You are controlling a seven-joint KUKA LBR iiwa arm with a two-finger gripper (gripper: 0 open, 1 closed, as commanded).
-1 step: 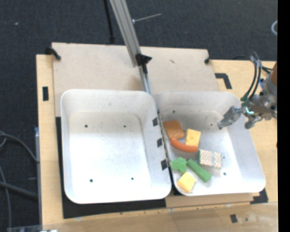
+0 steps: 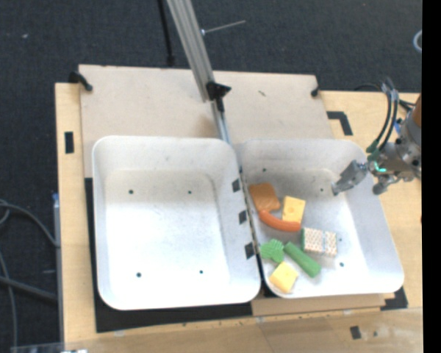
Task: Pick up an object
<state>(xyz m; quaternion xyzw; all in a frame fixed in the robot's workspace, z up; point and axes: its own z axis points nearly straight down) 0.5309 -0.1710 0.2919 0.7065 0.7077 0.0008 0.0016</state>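
Gripper fingers spread apart with nothing between them, it hangs over the right bin near that bin's upper right wall, reaching in from the right edge of the view. Taking the right bin as the landmark and starting at its near rim, a yellow block lies closest to the front edge, by the bin's left corner. Just behind it a green cylinder-like piece lies slanted, with a green bumpy piece beside it toward the bin's left wall. To the right of these sits a tan waffle-patterned block, well below the gripper and apart from it. Farther back an orange carrot-shaped piece curves across the floor, touching a yellow wedge behind it. An orange-brown block sits farthest back of the cluster, close to the bin's left wall. Left of this bin, sharing its wall, stands the left bin. Beyond both, a slanted aluminium rail rises from the back board.
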